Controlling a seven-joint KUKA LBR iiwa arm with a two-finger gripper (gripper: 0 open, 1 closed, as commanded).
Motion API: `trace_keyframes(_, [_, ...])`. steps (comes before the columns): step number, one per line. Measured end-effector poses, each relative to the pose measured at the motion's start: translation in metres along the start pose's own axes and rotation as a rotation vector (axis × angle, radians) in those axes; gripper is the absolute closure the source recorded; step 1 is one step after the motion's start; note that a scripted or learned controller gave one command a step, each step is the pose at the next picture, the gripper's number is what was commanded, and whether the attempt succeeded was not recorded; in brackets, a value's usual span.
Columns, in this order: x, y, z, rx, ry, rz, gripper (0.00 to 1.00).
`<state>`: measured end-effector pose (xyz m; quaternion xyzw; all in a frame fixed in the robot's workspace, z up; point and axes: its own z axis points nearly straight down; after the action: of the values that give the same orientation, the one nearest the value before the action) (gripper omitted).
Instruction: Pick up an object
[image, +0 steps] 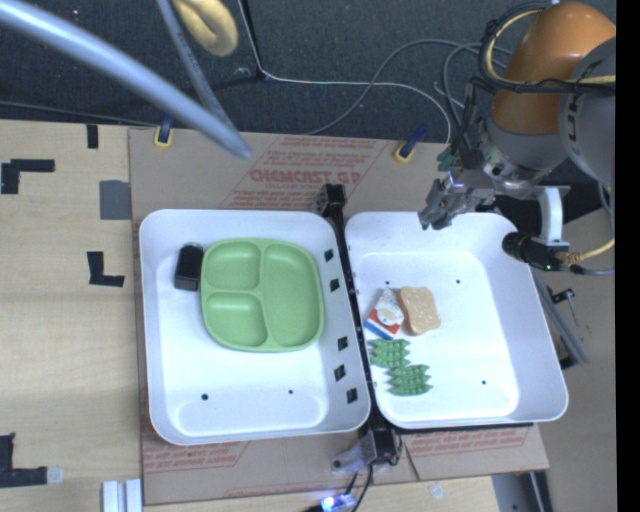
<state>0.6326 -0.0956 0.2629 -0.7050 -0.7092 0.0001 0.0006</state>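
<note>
In the right bin (500, 330) lie a tan slice of bread (419, 310), a small red, white and blue packet (385, 314) touching its left side, and two green pea pods (399, 366) just below them. My gripper (438, 212) hangs above the bin's far rim, up and to the right of the bread, well apart from every object. Nothing shows between its dark fingers. The grey arm with its orange band (550, 45) reaches in from the upper right.
The left bin (170, 400) holds a green sectioned plate (262, 295) and a small black block (187, 267) by its left edge. Black clips run along the divider (342, 300) between the bins. Cables trail behind the bins. A grey pole (130, 70) crosses the upper left.
</note>
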Motion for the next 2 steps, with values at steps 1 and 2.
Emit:
trace_keyframes(1, [0.055,-0.002,0.019,0.002,0.0,0.001,1.0])
trace_keyframes(2, [0.111,0.007,0.024,0.0,0.0,0.0,1.0])
